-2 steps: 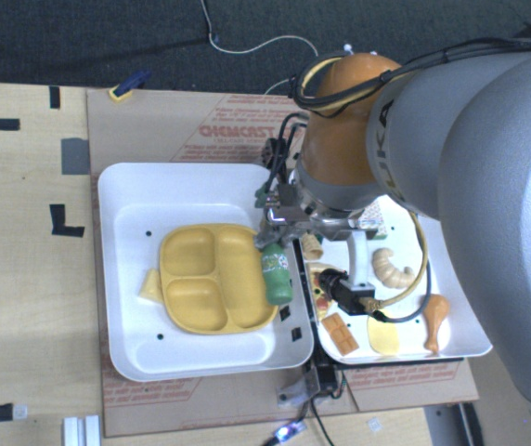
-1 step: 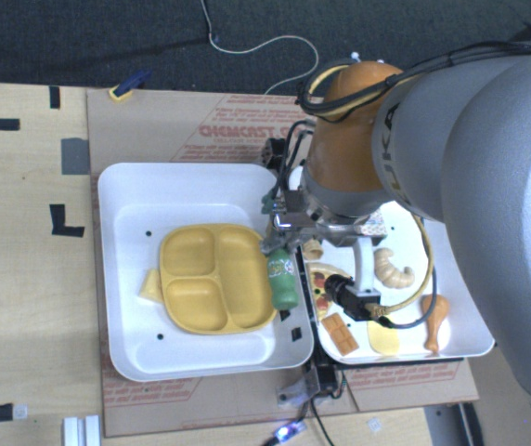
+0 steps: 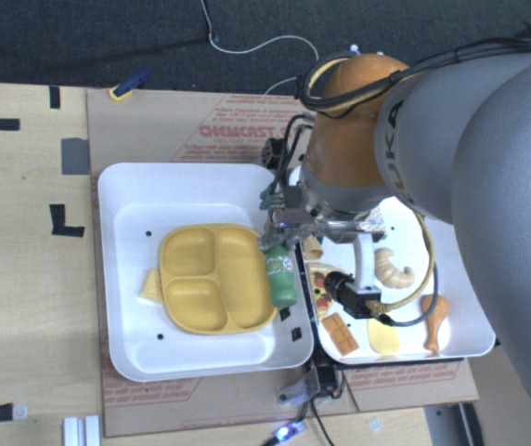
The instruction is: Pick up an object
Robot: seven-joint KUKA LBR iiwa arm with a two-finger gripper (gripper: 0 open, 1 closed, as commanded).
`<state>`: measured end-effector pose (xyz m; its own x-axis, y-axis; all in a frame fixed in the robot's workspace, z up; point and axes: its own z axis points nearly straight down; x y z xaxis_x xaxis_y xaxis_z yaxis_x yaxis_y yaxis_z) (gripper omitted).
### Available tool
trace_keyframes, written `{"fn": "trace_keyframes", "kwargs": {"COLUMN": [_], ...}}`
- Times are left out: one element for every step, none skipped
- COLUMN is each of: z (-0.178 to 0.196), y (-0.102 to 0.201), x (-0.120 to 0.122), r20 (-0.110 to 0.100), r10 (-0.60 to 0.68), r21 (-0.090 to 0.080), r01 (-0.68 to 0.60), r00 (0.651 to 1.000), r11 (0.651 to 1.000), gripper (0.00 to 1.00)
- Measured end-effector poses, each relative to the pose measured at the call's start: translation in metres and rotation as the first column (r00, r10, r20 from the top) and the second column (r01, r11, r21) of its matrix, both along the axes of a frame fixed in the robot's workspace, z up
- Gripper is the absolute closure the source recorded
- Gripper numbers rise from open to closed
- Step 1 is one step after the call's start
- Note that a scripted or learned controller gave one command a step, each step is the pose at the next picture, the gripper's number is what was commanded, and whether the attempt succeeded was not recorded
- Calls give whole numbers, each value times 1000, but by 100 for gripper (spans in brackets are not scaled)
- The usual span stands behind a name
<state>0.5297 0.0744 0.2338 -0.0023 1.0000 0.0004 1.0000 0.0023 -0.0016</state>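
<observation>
My claw hangs over the right edge of the left bin, just above a green bottle lying against the yellow divided plate. I cannot tell how wide the claw stands. Toy food sits in the right bin, including a croissant and a drumstick.

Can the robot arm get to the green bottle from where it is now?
Probably yes. The gripper hangs just above the green bottle, which lies at the yellow plate's right edge in the left bin, with nothing covering it.
</observation>
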Motion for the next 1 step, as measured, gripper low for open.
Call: {"fn": "trace_keyframes", "kwargs": {"z": [-2], "y": [4], "x": [-3], "r20": [-2], "r10": [-1], "r21": [-2], "r01": [1], "r00": [1000], "r11": [1000], "gripper": [100]}}
